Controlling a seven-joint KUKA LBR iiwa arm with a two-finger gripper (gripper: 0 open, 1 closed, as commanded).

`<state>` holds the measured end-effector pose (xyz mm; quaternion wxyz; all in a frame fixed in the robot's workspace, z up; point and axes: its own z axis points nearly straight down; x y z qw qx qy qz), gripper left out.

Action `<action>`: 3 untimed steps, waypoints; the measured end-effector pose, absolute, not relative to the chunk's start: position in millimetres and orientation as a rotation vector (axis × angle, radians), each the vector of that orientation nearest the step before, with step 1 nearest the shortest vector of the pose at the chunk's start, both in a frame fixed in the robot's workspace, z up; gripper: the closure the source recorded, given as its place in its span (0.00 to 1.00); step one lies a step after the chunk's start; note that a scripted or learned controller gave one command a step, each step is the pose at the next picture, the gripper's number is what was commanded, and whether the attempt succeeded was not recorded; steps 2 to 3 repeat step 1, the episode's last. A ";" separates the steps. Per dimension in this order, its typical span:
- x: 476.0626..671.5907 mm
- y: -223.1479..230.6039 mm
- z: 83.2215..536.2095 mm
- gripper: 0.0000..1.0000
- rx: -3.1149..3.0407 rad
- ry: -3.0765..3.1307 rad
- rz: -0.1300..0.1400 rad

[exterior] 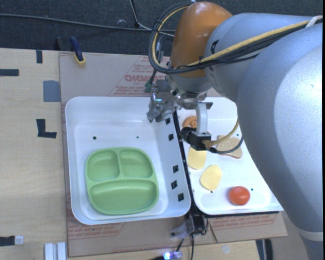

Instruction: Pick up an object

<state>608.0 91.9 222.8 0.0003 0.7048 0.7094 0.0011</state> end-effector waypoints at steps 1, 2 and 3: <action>606.9 88.5 221.8 0.00 2.219 2.224 -0.002; 606.9 88.5 221.8 0.00 2.219 2.224 -0.002; 606.9 88.5 221.8 0.00 2.219 2.224 -0.002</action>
